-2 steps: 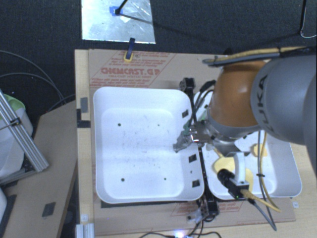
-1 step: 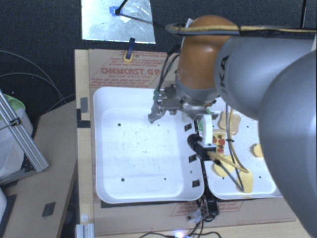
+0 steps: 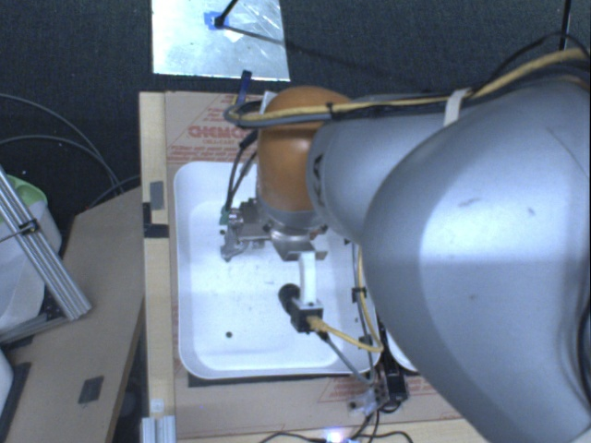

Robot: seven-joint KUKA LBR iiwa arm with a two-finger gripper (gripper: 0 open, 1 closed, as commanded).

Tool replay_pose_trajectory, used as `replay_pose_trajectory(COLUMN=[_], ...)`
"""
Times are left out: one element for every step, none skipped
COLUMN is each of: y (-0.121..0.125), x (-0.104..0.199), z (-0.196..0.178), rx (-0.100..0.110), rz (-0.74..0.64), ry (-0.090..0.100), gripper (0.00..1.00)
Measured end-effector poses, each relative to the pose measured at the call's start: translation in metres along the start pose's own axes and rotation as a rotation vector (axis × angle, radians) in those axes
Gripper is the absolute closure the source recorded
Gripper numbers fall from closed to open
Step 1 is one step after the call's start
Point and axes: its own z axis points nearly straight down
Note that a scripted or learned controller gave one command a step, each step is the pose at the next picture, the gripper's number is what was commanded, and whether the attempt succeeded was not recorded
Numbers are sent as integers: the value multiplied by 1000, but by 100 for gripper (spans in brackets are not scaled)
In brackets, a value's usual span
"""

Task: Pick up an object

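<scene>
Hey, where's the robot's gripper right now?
In the camera view, the gripper is over the far-left part of the white bin on the view's left, just under the arm's orange band.

Pincer (image 3: 236, 242) above the left bin (image 3: 199, 344)

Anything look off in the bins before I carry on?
Nothing stands out. The gripper hovers over the white bin, whose visible floor shows a few dark specks. The arm covers the other bin, so I cannot judge that one.
</scene>
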Motion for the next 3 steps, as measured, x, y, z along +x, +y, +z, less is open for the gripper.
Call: replay_pose_trajectory(y=[114, 66, 67], x=[-27, 35, 30], z=[-142, -236, -240], rx=[-27, -16, -10], rz=[6, -3, -1], ry=[1, 7, 0], gripper=[0, 0, 100])
